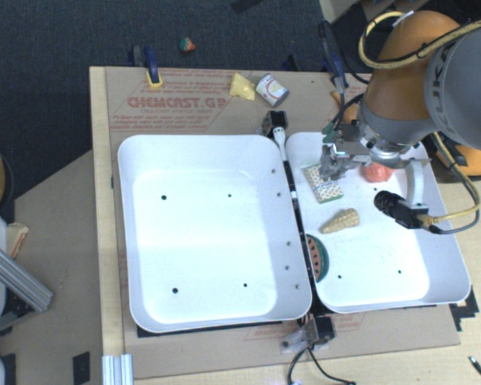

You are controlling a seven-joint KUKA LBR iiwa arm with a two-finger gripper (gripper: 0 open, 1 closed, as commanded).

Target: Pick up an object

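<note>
Currently we see the gripper point(331, 165) low in the right bin point(401, 283), over the far end of a patterned square point(327, 188) near the bin's left wall. Whether it is open or grips anything, we cannot tell. A tan cone point(340, 220) lies just beside the square.

Wide open across the floor of the left bin point(200, 223). Cramped at the far end of the right bin point(385, 273): claw point(330, 167) low over a checkered card point(326, 188), red lump point(377, 172) just beside, grey arm point(457, 62) overhead. Blocked mid-bin by a tan cone point(340, 220), and along the dividing wall by a green disc point(317, 259). Free over the near right floor.
</note>
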